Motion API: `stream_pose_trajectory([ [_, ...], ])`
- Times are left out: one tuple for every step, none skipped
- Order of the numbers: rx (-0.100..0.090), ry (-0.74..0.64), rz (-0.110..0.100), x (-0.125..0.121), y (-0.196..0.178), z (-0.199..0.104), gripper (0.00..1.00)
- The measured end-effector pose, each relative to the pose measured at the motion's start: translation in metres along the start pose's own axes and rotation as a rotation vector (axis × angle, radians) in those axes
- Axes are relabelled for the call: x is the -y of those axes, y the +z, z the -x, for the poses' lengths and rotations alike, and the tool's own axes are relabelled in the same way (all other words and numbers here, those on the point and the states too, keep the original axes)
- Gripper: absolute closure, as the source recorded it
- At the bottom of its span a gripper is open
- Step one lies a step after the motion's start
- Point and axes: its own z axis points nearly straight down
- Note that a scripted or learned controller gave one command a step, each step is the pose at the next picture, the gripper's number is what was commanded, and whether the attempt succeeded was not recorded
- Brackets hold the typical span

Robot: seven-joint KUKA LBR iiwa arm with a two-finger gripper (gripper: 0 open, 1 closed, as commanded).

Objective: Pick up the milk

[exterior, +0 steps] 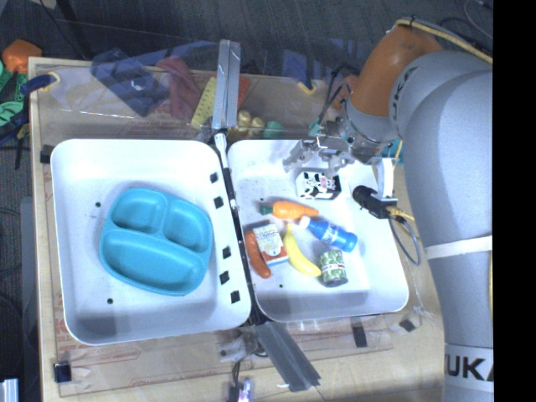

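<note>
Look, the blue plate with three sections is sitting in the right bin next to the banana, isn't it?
Not quite. The blue plate with three sections sits in the left bin, by itself. The banana lies in the right bin with the milk carton and the other food. The camera view shows this.

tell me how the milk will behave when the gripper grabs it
The milk looks like a small carton lying flat, so it probably won't roll. Its flat printed faces may be a bit slick and could dent under a squeeze. The gripper hovers just above it, near the bin's far wall.
</note>
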Motion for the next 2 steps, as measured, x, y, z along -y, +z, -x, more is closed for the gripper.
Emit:
stream_pose_trajectory([
  [0.000, 0.000, 0.000, 0.0000, 0.0000, 0.0000, 0.00],
  [0.000, 0.000, 0.000, 0.0000, 0.0000, 0.0000, 0.00],
])
